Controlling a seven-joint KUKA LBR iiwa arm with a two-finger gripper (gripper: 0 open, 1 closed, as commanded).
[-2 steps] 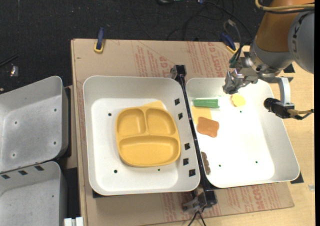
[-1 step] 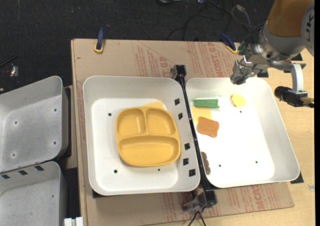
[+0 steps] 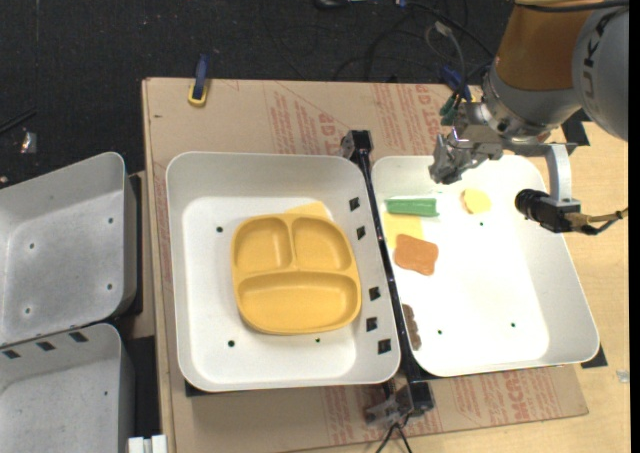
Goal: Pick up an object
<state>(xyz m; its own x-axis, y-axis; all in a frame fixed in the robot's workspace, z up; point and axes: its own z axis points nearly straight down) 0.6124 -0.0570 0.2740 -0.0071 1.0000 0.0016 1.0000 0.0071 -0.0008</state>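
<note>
The right bin (image 3: 500, 331) holds a green stick (image 3: 412, 206), a small yellow piece (image 3: 476, 202), a yellow flat piece (image 3: 406, 226) and an orange-brown piece (image 3: 416, 256) that lies partly over it. My gripper (image 3: 448, 167) hangs over the bin's far left part, just above and to the right of the green stick and left of the small yellow piece. Nothing shows between its fingers.
The left bin (image 3: 200, 341) holds a yellow divided tray (image 3: 296, 274). A small dark brown thing (image 3: 410, 326) lies at the right bin's left wall. The divider (image 3: 375, 241) between the bins carries black clips. Cables trail behind the bench.
</note>
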